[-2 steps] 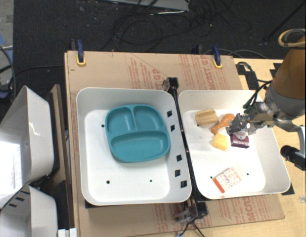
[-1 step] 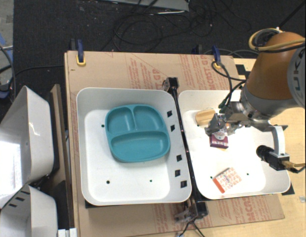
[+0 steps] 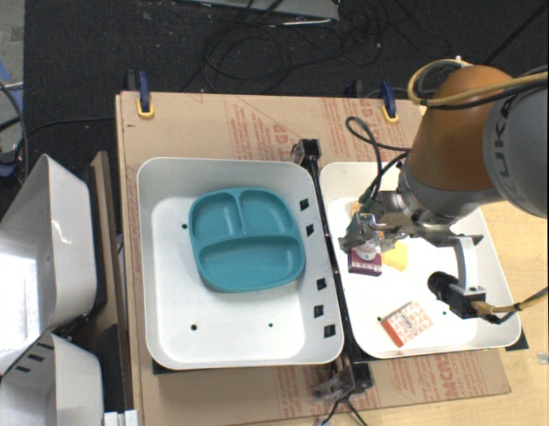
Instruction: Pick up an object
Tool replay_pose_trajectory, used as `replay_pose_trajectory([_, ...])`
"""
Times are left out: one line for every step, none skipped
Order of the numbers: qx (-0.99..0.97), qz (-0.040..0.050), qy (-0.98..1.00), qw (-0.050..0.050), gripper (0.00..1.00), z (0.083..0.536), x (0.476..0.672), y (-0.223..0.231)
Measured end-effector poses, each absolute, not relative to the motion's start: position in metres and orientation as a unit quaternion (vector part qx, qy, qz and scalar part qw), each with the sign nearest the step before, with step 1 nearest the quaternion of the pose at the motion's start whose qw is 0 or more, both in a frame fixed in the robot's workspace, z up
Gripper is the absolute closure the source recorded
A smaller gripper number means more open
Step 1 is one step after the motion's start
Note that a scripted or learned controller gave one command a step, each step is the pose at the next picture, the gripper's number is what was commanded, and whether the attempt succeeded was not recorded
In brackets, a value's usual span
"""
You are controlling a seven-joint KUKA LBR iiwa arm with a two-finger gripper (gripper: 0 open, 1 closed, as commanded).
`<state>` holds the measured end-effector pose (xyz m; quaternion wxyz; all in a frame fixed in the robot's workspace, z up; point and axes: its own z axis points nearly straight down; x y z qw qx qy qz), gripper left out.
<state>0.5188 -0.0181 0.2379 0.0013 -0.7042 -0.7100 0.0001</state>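
The arm is low over the right bin (image 3: 500, 264), wrist bent down, and the hand (image 3: 366, 238) sits right on top of a small purple and white packet (image 3: 365, 263) near the bin's left side, just below the fingertips as the camera sees it. Is it gripped? Hard to call: the packet touches or nearly touches the hand's lower end, but the fingers are lost in the dark metalwork, so I cannot tell how wide they stand or whether anything is caught between them. A yellow piece (image 3: 396, 256) lies just to the right of the hand, close against the packet. Further off, down and to the right, a red and white box (image 3: 407, 321) lies flat on the bin floor, well apart from the hand. Away to the hand's left, across the divider, a teal tray (image 3: 246, 238) sits in the left bin (image 3: 159, 264), out of reach of this attempt. By my reading the reach is made and the hand is at its target, with the packet the likely pick; nothing looks lifted off the floor, so the closing and the lift remain to be done
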Motion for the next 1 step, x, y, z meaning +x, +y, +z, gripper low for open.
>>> replay_pose_trajectory([-0.704, 0.0002, -0.71, 0.002, 1.0, 0.2286, 0.5155, 0.043])
